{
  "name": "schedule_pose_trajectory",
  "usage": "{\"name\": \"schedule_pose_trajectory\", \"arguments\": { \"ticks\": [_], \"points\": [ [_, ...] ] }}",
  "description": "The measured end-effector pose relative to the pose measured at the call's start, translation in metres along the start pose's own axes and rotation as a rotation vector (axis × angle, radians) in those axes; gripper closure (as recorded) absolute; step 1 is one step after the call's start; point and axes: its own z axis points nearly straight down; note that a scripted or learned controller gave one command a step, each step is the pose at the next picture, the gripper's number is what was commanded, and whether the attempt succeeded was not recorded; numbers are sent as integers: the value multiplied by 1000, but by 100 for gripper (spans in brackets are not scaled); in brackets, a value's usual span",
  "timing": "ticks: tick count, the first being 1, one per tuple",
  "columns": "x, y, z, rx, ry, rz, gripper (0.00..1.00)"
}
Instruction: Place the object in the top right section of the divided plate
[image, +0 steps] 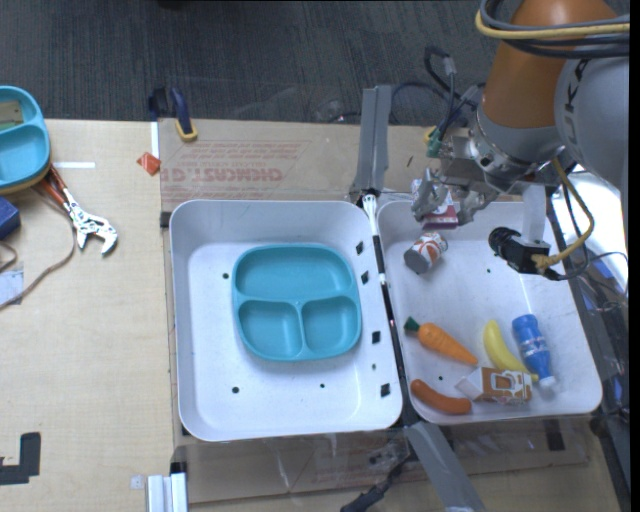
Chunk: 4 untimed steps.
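Camera view: a small can, judged light, stiff and slippery, best taken across its round sides, is seen lying in the right bin beneath the gripper, whose state cannot be told.

bright, even light | soft shadows | glare on white bins | sharp

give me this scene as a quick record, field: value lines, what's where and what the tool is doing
plate: turquoise plastic divided plate, middle of the left white bin, no item on it
tool: tool over the right white bin, far left corner
near tool: small grey and red can lying just below it
right bin, near side: orange toy carrot, yellow banana, blue bottle, small brown carton, orange sausage
bench: metal wrench, left of the bins
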Motion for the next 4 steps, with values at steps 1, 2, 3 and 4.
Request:
{"name": "schedule_pose_trajectory", "arguments": {
  "ticks": [1,2,3,4],
  "points": [
    [80,-41,73,1,1,-214,100],
    [142,-71,43,0,1,-121,100],
    [198,-130,33,0,0,-386,100],
    [200,-80,24,0,-1,-348,100]
  ]
}}
